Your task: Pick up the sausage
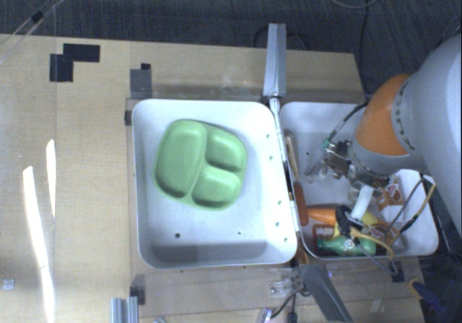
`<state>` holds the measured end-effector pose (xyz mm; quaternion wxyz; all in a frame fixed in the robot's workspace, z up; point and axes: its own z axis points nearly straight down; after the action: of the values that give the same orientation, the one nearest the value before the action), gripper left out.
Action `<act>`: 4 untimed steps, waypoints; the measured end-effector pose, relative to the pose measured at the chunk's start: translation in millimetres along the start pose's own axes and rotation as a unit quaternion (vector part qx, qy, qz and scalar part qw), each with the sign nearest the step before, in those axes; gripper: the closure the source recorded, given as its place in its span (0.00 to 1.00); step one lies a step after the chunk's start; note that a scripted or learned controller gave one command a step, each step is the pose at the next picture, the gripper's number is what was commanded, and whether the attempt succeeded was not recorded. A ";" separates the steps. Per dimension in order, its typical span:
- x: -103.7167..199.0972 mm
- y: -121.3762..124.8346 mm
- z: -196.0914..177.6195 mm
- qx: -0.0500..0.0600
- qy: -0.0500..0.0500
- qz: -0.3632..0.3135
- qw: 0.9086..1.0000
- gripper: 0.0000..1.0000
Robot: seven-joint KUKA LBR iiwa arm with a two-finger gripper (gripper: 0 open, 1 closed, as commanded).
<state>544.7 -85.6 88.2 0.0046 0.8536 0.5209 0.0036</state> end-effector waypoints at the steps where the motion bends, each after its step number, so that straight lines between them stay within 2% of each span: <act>1: 31.0 69.1 2.6 0.002 0.000 0.085 0.996 0.00; 2: 25.2 100.9 3.8 0.003 0.000 0.071 0.997 0.00; 3: 7.4 56.0 -3.4 0.008 -0.001 0.045 0.999 0.00; 4: -11.0 58.8 1.7 0.003 0.002 0.014 1.000 0.00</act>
<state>592.0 -122.2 87.2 0.0008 0.8608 0.5089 0.0040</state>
